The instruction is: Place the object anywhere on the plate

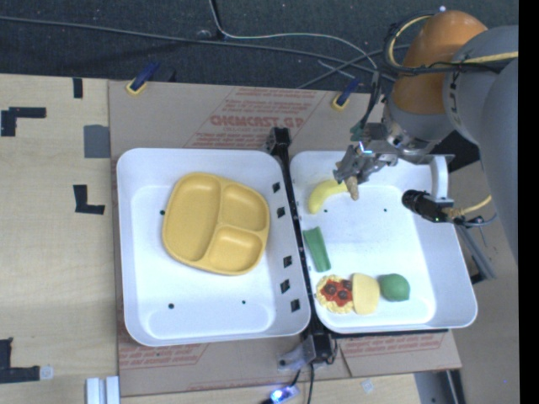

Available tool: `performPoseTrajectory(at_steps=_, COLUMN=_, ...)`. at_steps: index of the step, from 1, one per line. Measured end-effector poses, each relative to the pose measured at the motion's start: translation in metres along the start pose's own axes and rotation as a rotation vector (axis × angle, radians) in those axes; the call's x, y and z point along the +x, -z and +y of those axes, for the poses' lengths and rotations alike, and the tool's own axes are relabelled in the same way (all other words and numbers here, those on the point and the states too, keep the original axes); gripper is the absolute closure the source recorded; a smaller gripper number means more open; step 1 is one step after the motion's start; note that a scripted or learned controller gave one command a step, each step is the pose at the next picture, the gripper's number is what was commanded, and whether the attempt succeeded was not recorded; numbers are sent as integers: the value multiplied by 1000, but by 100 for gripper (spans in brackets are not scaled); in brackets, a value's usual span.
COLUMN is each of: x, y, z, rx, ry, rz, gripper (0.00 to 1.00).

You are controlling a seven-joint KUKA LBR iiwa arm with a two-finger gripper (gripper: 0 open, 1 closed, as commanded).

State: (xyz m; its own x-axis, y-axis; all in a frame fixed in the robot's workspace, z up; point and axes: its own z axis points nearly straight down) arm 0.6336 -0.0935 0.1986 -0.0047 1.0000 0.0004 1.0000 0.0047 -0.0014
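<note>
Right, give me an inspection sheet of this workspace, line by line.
Surface: two white bins, left bin and right bin, on cardboard.
Job's things: yellow plate in left bin; banana in right bin.
Clutter: green stick, pizza slice, yellow piece, green ball.
Grippers: gripper at the banana's end; grasp cannot be told.
Cables: black cables across dark floor.
Surroundings: blue clips on cardboard.

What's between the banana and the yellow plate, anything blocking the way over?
The banana lies in the right bin beside the claw. Between it and the yellow plate stand only the two bins' adjoining rims; nothing else visible blocks the way.
</note>
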Motion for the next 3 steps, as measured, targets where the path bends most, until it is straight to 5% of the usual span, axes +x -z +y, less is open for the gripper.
performPoseTrajectory(at_steps=3, x=174, y=28, z=-24, rx=1, ry=2, rz=1, gripper=100)
